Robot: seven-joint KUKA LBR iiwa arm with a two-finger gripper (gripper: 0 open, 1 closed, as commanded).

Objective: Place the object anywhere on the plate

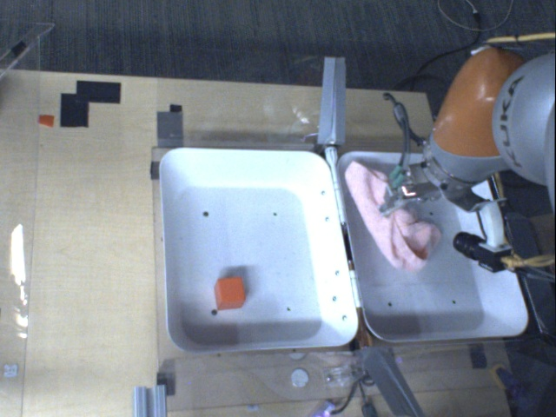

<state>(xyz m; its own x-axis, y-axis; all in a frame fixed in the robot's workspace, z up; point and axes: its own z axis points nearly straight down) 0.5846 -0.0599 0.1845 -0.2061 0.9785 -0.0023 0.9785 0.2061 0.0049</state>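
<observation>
A small orange cube (pixel 230 293) lies in the left white bin (pixel 182 233), near its front left part. A pink, soft-looking thing (pixel 391 220), crumpled like a cloth, lies in the right white bin (pixel 434 307) along its left side. My gripper (pixel 405 193) hangs right over the upper middle of the pink thing, touching or nearly touching it. The arm comes in from the right and hides the bin's back right corner. I cannot make out anything held in the gripper.
A grey metal bar (pixel 331 102) stands at the back between the bins. Black blocks (pixel 87 101) and a small orange mark (pixel 46 121) sit on the wooden bench at the far left.
</observation>
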